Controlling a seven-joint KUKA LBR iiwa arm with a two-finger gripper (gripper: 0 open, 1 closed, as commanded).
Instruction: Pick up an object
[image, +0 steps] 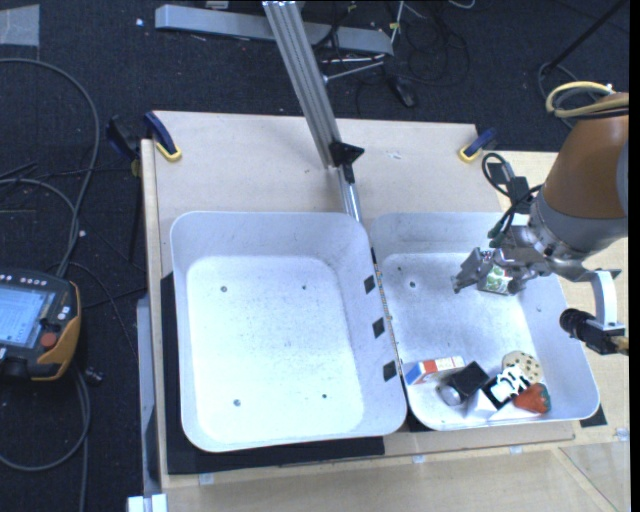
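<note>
Over the right-hand bin (560, 330) hangs the pincer (484, 274), reaching in from the right on the grey arm with its orange band (592, 150). A small green and white object (495, 281) sits between its fingers, so the pincer looks clamped on it, above the bin's upper half. Down in the near corner of that bin lies a loose cluster: a red, white and blue box (433, 369), a black block (466, 380), a black-and-white patterned piece (511, 385), a pale spotted disc (517, 362) and a red item (533, 400), all touching or just beside one another. The left-hand bin (270, 330) stands beside it, its white floor finely speckled. Both bins rest on a pale wooden tabletop (250, 160) with clamps at its far corners. Beyond is dark carpet (80, 80) strewn with cables, a slanted aluminium rail (305, 80), and a teach pendant (35, 325) at far left.
</note>
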